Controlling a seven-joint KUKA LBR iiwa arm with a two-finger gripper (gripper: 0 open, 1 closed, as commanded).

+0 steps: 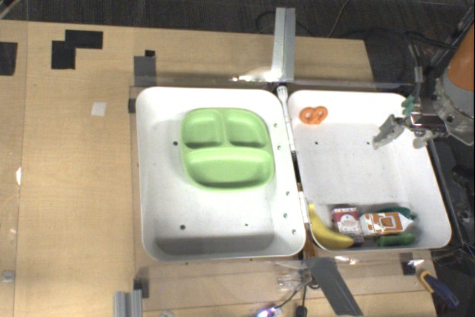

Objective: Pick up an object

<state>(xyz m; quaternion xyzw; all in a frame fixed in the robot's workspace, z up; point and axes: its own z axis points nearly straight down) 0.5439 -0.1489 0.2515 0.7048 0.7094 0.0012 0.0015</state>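
Note:
The right bin point(356, 159) holds a small orange pretzel-shaped toy point(313, 115) near its far left corner. Along its near edge lie a yellow banana point(326, 232), a red and white packet point(346, 219), an orange and white carton point(382, 221) and a green item point(395, 239). My gripper point(403, 135) hangs over the bin's far right side, well apart from all of them. It is open, one grey finger point(386, 131) slanting left, with nothing between the fingers.
The left bin point(159, 182) holds a green divided plate point(226, 147). A metal post point(284, 48) stands behind the wall between the bins. The arm's orange band point(462, 70) is at the right edge.

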